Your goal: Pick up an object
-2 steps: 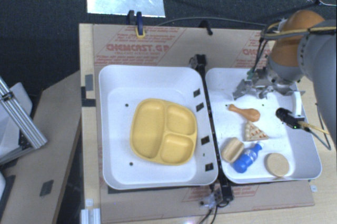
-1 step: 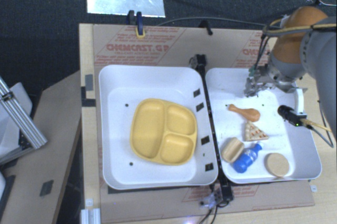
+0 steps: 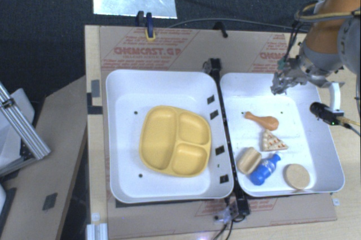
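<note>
A tan bench (image 3: 169, 44) on dark floor carries two white bins. The left bin (image 3: 121, 120) holds a yellow tray (image 3: 175, 141). The right bin (image 3: 321, 148) holds a drumstick (image 3: 262, 119), a wedge (image 3: 272, 142), a bread roll (image 3: 248, 160), a blue bottle (image 3: 264, 170) and a disc (image 3: 296, 176). The drumstick looks light, stiff and smooth, likely best pinched across its thick end. The gripper (image 3: 280, 85) hangs over the bin's far edge; I cannot tell its grip state.
</note>
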Available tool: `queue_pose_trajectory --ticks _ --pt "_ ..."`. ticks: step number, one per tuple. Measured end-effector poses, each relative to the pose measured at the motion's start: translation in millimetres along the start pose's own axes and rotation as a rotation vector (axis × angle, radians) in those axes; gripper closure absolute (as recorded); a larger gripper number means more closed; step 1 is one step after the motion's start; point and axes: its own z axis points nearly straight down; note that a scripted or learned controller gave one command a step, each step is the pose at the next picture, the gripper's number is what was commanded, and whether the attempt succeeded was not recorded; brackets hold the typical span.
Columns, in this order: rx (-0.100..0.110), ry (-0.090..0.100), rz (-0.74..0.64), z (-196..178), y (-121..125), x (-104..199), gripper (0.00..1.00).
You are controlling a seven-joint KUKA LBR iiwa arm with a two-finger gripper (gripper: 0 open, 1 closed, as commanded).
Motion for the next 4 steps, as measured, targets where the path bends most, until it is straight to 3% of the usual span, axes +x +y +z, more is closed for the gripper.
queue_pose_trajectory --ticks 2,4 --pt "-0.002 0.000 -0.003 -111 4 7 1.00" --pt "0.008 0.004 -0.007 -84 -11 117 1.00"
